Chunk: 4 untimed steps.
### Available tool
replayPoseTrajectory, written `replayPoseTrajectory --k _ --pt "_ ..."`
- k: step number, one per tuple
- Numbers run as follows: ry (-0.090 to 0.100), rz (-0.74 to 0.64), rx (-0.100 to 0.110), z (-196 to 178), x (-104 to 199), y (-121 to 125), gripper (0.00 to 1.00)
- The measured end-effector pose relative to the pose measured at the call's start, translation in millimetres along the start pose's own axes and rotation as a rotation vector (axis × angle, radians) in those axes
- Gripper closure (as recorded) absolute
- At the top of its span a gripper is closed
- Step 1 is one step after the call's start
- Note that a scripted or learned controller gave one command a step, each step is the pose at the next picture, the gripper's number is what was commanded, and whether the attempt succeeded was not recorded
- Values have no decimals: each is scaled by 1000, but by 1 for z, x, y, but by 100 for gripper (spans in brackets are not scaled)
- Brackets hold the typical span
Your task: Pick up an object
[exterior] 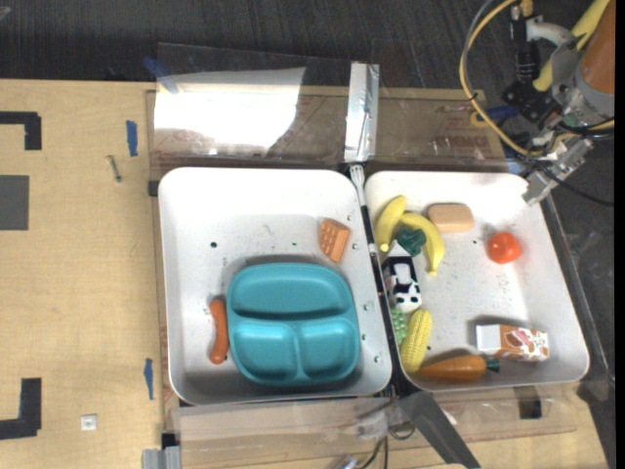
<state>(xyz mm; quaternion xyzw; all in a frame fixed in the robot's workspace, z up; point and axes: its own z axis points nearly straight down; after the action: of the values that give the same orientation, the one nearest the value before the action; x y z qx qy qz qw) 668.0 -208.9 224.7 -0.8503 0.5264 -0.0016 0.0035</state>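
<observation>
The right bin [562,291] holds several toy foods. A red tomato [504,248] lies near its far right, a tan bread roll [449,217] and two yellow bananas [395,221] along the far side. A black-and-white cow [400,279] and a corn cob [417,335] lie by the left wall, with a carrot [454,366] and a small juice box [513,341] at the front. My gripper [540,186] hangs over the bin's far right corner, above and right of the tomato, apart from every object.
The left bin [186,213] holds a teal divided tray [291,322], an orange sausage [218,330] beside it and an orange wedge [334,239]. Yellow and black cables [488,57] loop beside the arm at the upper right. A clear plastic sheet [234,115] lies behind the left bin.
</observation>
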Motion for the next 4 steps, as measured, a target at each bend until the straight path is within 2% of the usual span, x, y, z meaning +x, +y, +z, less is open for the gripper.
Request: replayPoseTrajectory --k 1,2,3,4 --pt "-2 -258 -3 9 0 0 100" --pt "-2 -455 -4 8 -8 27 100" --pt "-3 -804 -3 36 -7 33 100" --pt "-2 -910 -2 39 -11 48 100"
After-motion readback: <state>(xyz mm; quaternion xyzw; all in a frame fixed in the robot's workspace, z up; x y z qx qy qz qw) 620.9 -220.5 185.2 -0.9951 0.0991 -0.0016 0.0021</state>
